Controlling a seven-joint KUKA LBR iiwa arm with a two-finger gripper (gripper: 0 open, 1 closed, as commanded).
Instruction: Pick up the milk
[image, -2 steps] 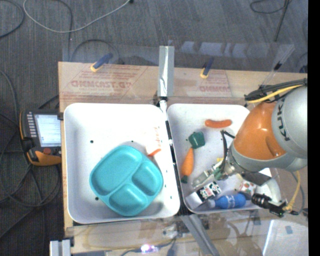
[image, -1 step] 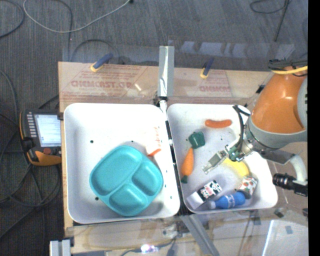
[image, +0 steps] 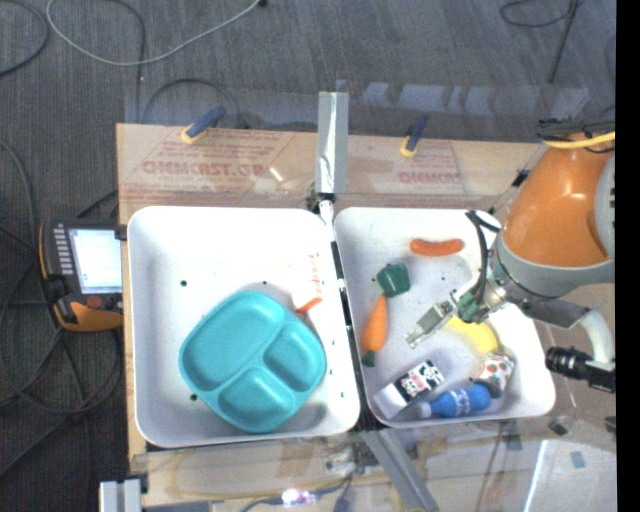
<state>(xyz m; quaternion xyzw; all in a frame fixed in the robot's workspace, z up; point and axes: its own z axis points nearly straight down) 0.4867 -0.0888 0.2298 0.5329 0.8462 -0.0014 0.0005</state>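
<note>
Camera view: the gripper (image: 432, 322) hung over the middle of the right bin (image: 353, 300), tilted down and toward the view's left; its opening could not be told, and nothing was seen held in it. The milk (image: 413, 383), a small carton with black-and-white marking, lay on its side near the bin's front wall, just below the gripper in the view and apart from it. Its long axis ran slantwise, lower-left to upper-right, beside a blue bottle (image: 458, 402).

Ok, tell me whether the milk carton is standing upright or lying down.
Lying down. The small white milk carton with black cow patches rests on its side at the right bin's front wall, beside the blue bottle.
</note>
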